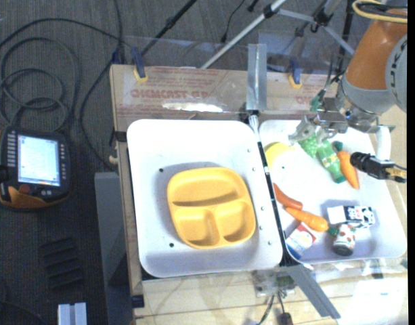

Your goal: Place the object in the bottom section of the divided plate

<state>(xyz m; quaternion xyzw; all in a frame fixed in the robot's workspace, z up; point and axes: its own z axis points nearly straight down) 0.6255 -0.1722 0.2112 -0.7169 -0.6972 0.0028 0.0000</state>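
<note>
Nearest, a small can [343,241] lies in the right bin [390,235]. Gripper [320,133] hovers at its far end above a green bottle [327,152], probably light, slippery plastic, best pinched mid-body. Left, the divided plate [210,205] waits.

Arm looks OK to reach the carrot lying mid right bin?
Probably yes. The carrot lies in the open, nothing on top; the gripper hangs over the same right bin. A red pepper touching it may crowd the jaws.
</note>
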